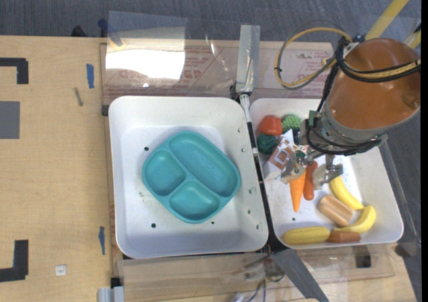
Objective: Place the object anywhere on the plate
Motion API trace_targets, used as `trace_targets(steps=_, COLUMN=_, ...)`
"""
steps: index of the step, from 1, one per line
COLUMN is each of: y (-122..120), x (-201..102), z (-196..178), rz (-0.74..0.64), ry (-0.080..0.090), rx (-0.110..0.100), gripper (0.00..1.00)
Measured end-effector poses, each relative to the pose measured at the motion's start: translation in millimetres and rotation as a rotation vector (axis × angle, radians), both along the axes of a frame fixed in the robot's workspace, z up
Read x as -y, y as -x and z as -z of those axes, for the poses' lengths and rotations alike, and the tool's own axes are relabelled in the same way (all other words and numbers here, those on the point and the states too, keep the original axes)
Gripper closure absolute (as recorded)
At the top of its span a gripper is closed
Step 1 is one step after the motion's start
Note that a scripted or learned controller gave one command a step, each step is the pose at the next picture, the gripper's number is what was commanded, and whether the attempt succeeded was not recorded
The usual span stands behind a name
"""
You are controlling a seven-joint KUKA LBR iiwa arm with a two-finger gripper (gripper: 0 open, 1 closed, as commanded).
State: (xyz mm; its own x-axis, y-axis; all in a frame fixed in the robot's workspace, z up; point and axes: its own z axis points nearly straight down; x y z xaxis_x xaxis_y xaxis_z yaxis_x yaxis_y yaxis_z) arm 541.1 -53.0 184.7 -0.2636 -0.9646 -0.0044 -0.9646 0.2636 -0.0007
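A teal plate (pixel 190 175) with three compartments lies in the left bin (pixel 127 120). In the right bin (pixel 391 217), my gripper (pixel 309 168) hangs low under the orange wrist, over a pile of toy food. Its fingers (pixel 294 168) stand right at the top of an orange carrot (pixel 295 194) and a thinner red-orange piece (pixel 308 184) beside it. I cannot tell whether anything sits between the fingers.
Around the gripper lie a red tomato (pixel 270 125), a green piece (pixel 291 122), a dark green item (pixel 267 143), a bread roll (pixel 334 210), two yellow bananas (pixel 348 195) (pixel 306 234) and a sausage (pixel 344 234). A clear panel (pixel 174 60) stands behind the bins.
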Motion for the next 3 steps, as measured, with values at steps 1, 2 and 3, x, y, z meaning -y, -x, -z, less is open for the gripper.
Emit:
trace_targets(steps=1, y=-14.7, x=-82.8, z=-53.0, rz=-0.028, ry=-0.002, rx=0.009, gripper=1.00)
trace_targets(steps=2, y=-20.4, x=-155.0, z=-99.3, rz=-0.083, ry=-0.002, rx=0.008, gripper=1.00)
trace_targets(steps=3, y=-20.3, x=-152.1, z=-97.2, rz=-0.078, ry=-0.001, rx=0.004, gripper=0.00)
